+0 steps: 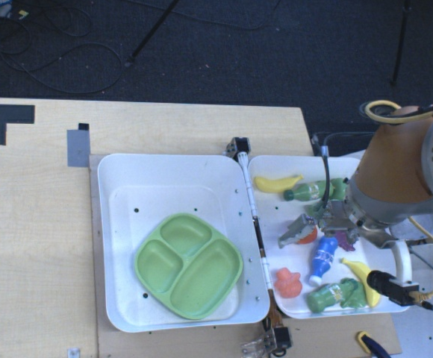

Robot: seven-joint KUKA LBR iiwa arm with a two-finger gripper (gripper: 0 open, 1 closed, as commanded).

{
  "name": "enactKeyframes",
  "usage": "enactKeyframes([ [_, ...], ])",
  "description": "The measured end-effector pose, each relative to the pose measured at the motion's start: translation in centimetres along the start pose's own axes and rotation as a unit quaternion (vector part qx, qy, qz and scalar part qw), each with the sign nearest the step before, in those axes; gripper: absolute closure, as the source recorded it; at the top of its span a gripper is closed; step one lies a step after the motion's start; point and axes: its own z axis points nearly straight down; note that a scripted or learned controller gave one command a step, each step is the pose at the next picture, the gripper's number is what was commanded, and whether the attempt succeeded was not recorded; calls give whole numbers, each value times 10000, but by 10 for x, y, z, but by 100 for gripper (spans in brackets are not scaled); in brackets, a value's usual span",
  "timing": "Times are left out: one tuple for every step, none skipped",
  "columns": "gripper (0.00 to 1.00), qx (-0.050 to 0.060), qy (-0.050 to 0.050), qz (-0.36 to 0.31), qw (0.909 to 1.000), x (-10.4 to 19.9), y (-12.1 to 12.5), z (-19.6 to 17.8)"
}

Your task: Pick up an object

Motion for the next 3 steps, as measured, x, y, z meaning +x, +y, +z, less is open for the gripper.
enactKeyframes([
  [0,-19,-3,5,10000,-55,53,114],
  [100,-6,7,25,10000,-56,52,104],
  [100,-8,-1,-8,10000,6,1,15],
])
